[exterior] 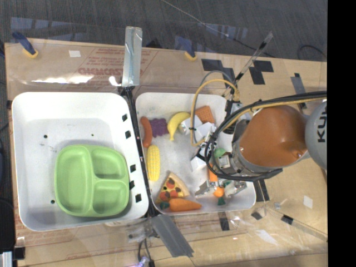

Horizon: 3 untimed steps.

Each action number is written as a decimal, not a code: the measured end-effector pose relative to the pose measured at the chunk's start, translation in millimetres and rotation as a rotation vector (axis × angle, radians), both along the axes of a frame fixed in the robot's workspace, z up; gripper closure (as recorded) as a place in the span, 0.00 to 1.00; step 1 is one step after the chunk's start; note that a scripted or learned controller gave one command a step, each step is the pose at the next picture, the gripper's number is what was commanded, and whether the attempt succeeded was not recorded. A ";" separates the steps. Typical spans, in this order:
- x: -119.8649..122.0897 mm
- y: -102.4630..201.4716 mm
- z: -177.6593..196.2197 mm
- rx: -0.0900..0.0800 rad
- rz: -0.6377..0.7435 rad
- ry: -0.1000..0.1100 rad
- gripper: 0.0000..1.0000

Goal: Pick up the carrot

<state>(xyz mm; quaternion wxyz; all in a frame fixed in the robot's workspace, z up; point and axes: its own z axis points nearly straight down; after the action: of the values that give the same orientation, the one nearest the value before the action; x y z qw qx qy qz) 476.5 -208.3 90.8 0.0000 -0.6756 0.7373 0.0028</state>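
Observation:
The carrot (184,205) is an orange tapered piece lying flat along the front wall of the right bin (183,102), just below a pizza slice (173,186). My gripper (220,189) hangs low over the bin's front right corner, to the right of the carrot and apart from it. Its grey fingers (201,190) stand spread to left and right. A small orange and green piece (219,193) sits between them; I cannot tell whether the fingers touch it. The orange wrist band (272,137) covers the bin's right side.
The right bin also holds a corn cob (153,162), a sausage (146,130), purple grapes (159,127), a banana (178,123) and an orange block (205,114). A green divided plate (92,179) lies in the left bin (33,107). Yellow and black cables (208,88) loop above the wrist.

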 end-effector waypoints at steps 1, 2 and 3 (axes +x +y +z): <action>1.4 2.6 9.5 0.002 0.008 0.001 1.00; 1.4 59.9 68.7 -0.003 0.098 -0.006 1.00; 1.5 47.8 148.3 -0.005 -0.042 -0.007 1.00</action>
<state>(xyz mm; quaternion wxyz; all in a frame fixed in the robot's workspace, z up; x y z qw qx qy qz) 478.1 -160.5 239.1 0.0009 -0.6600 0.7512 -0.0016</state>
